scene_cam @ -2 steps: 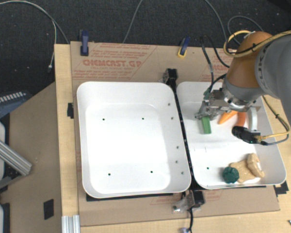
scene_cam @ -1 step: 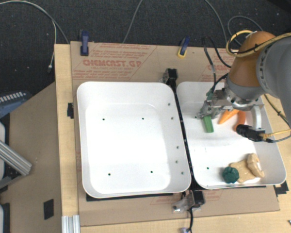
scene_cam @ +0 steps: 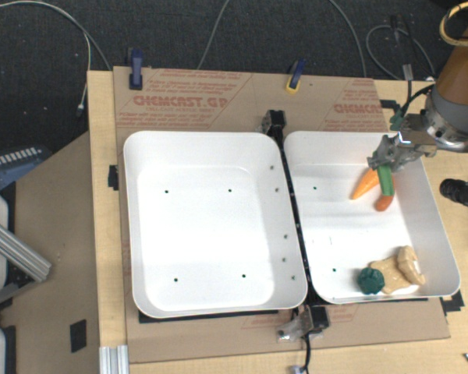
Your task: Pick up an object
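Gripper (scene_cam: 389, 160) sits over the right bin (scene_cam: 429, 232), up around 1 o'clock of that bin, with the grey arm (scene_cam: 452, 107) coming in from 3 o'clock. There's just the one overhead slanted view, so here goes.

Right under the gripper are two toys touching each other: an orange carrot-looking piece (scene_cam: 364, 185) pointing down toward 8 o'clock, and a green-and-red stick thing (scene_cam: 385, 188) lying next to it, green end up near the gripper, red tip at 6 o'clock. The fingers seem to be right on top of the green end, but honestly I can't tell how far apart they are or whether anything is actually pinched between them. It's too small and dark up there.

Down at 5 o'clock of the same bin there's a teal lump (scene_cam: 370, 280) pressed against a tan figure (scene_cam: 402, 269), well apart from the gripper. The left bin (scene_cam: 140, 232) has nothing to grab.

What could go wrong, my guess: the carrot and the stick are jammed together, so closing on one may just shove the other or catch both badly. Grabbing the stick by its very end could also let it swing and slip out on the lift.
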`<state>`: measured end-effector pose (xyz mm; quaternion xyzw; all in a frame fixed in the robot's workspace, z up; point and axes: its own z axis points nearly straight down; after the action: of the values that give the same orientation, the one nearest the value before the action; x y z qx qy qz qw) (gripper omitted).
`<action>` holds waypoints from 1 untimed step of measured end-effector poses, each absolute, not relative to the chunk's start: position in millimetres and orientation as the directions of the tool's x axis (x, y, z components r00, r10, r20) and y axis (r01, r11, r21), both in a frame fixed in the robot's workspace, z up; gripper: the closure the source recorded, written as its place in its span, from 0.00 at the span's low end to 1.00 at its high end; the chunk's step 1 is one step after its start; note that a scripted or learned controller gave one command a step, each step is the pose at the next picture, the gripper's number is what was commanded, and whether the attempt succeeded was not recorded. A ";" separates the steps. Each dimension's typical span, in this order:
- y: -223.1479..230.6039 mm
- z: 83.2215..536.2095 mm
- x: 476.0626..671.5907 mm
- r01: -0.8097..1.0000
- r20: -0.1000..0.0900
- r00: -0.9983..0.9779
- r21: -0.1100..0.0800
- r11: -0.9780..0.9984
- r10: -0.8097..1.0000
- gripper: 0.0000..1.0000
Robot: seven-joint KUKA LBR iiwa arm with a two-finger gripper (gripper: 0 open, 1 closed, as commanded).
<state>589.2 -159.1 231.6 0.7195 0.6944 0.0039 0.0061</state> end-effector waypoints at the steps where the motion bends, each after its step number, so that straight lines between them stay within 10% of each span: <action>1: -77.0 323.8 628.0 1.000 0.001 -0.008 0.010 0.008 1.000 1.00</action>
<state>628.0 -77.0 323.8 0.7043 0.7099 0.0039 0.0030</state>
